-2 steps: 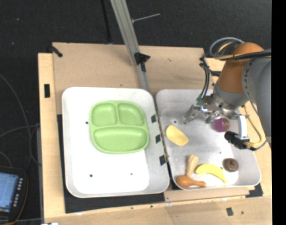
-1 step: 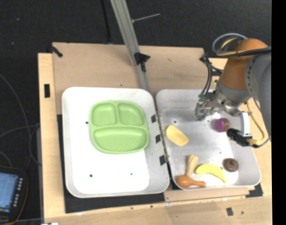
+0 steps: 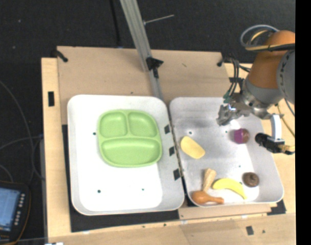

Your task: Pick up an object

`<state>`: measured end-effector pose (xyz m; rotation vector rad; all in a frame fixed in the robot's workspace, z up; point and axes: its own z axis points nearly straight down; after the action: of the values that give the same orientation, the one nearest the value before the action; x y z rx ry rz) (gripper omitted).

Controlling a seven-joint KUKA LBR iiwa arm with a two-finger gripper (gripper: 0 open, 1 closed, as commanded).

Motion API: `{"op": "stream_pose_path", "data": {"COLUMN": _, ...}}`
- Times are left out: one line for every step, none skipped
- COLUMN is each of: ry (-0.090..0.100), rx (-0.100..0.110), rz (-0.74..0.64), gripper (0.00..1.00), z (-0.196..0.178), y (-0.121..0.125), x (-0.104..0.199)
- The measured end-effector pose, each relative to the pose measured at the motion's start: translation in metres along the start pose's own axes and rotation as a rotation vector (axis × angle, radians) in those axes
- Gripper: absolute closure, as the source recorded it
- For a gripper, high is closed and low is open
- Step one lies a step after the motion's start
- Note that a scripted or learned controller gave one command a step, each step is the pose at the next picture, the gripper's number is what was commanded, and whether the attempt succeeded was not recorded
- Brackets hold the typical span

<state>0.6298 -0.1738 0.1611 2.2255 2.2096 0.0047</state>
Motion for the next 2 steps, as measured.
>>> {"op": "stream_pose_path", "data": {"ry": -0.001, "rx": -0.001, "rz": -0.006, "gripper": 1.0, "z": -0.055, "y": 0.002, "x": -0.002}}
{"op": "stream_pose_path", "data": {"ry": 0.003, "rx": 0.004, "rz": -0.013, "gripper": 1.0, "z": -0.07, "y": -0.013, "x": 0.045}}
